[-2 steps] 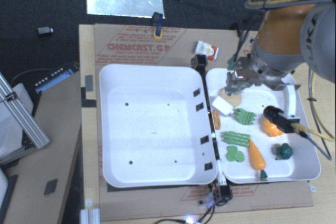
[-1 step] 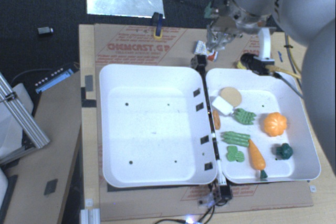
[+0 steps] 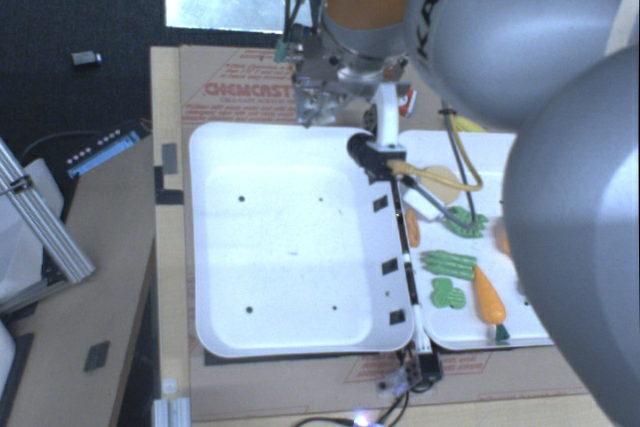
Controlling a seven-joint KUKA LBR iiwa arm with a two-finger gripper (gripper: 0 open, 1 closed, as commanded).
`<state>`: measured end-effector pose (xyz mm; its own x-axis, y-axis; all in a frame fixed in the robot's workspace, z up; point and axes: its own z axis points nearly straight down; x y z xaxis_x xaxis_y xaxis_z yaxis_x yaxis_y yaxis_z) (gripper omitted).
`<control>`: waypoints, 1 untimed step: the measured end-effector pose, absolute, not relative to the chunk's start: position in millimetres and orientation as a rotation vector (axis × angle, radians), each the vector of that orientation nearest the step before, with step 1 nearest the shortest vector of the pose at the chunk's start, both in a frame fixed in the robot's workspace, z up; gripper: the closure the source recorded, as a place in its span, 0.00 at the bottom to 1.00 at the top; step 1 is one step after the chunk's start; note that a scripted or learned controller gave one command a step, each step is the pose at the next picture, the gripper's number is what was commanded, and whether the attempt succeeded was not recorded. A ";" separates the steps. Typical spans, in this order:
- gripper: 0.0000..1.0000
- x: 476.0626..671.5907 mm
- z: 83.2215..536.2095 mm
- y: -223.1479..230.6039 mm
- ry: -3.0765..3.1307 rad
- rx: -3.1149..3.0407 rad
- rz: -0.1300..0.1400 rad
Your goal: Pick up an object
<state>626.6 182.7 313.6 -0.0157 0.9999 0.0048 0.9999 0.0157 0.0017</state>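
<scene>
Camera view: the gripper [image 3: 322,105] hangs over the far rim of the left bin [image 3: 215,215]; whether its jaws are apart or together cannot be told (the wrist masks them). The candidates lie in the right bin [image 3: 478,147]: a carrot [image 3: 488,295], a bean pod [image 3: 449,263], green pieces. Recommendation: move across the divider, centre over the carrot, which lies apart from the rest, then descend.
</scene>
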 end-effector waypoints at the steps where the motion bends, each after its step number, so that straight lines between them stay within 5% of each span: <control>1: 1.00 616.0 307.2 236.4 -2.230 -2.212 -0.004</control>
